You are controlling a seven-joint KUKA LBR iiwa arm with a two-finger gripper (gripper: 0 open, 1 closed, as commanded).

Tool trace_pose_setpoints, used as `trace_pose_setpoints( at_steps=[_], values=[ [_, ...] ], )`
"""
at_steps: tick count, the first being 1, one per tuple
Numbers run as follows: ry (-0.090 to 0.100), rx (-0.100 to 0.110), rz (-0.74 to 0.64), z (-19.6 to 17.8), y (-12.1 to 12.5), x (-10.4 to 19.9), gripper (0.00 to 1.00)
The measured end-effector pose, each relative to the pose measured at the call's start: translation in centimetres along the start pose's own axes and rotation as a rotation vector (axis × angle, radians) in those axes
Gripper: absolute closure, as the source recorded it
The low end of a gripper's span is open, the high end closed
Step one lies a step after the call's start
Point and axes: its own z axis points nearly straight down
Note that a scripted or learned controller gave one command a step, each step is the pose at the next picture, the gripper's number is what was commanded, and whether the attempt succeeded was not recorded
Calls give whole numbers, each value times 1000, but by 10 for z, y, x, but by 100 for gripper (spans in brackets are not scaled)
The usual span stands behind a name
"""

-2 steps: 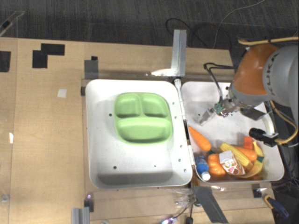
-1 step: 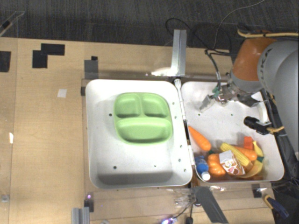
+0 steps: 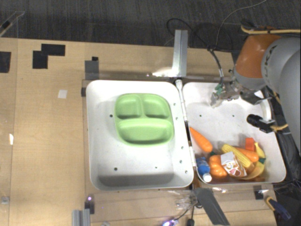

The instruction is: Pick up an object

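I'm hovering the gripper (image 3: 220, 96) by the right bin's (image 3: 277, 177) back edge, can't tell how its fingers are set. Toy food (image 3: 233, 161) is piling up in the front corner, leaving bare floor between. A green tray (image 3: 142, 117) is sitting in the left bin (image 3: 101, 171).

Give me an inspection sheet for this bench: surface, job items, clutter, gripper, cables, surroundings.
Surface: wooden bench bearing left bin and right bin, side by side.
Job's things: toy food pile in the right bin's near corner; a carrot lies at its left edge.
Clutter: green divided plate in the left bin.
Gripper: gripper over the right bin's far side, apart from the pile; finger state unclear.
Cables: black cable across the floor behind the bench.
Surroundings: dark floor; black markers on the bench.
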Motion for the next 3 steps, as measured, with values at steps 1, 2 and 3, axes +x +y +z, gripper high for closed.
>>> trace_pose_setpoints(
  at_steps=[1, 2, 3],
  values=[
    [0, 0, -1, 0, 0, 0, 0],
    [5, 17, 221, -6, -139, 27, 0],
    [0, 6, 210, 10, -111, 49, 0]
  ],
)
